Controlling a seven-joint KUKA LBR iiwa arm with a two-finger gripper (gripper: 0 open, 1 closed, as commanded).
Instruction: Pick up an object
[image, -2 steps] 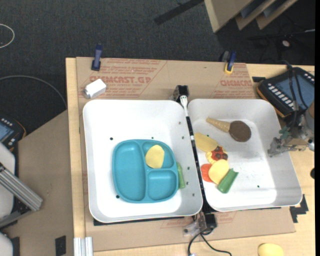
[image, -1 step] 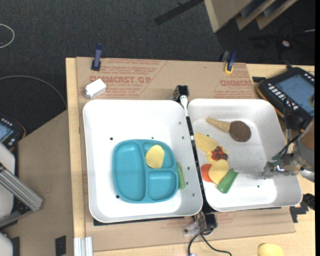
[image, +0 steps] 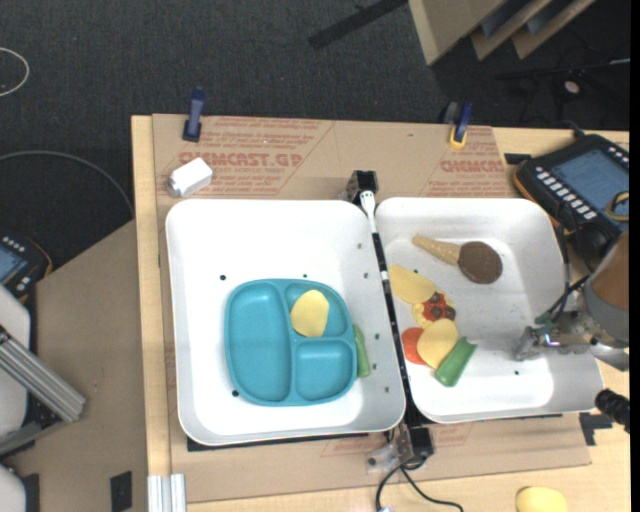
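The right bin (image: 520, 385) holds a cluster of toy foods: an ice cream cone with a brown scoop (image: 465, 257), a yellow piece (image: 409, 284), a small red piece (image: 437, 309), a red-and-yellow piece (image: 428, 345) and a green piece (image: 453, 362). In the left bin (image: 200, 250) lies a teal divided tray (image: 280, 345) with a yellow piece (image: 310, 313) in its upper right compartment. My gripper (image: 530, 344) is low over the right bin's right side, right of the green piece and apart from the food. Nothing shows between its tips.
A green sliver (image: 361, 352) sits by the tray's right edge. A white block (image: 190, 177) lies on the cardboard behind the left bin. A black pendant (image: 580, 185) rests at the far right. A yellow object (image: 540, 498) lies near the bench's front right.
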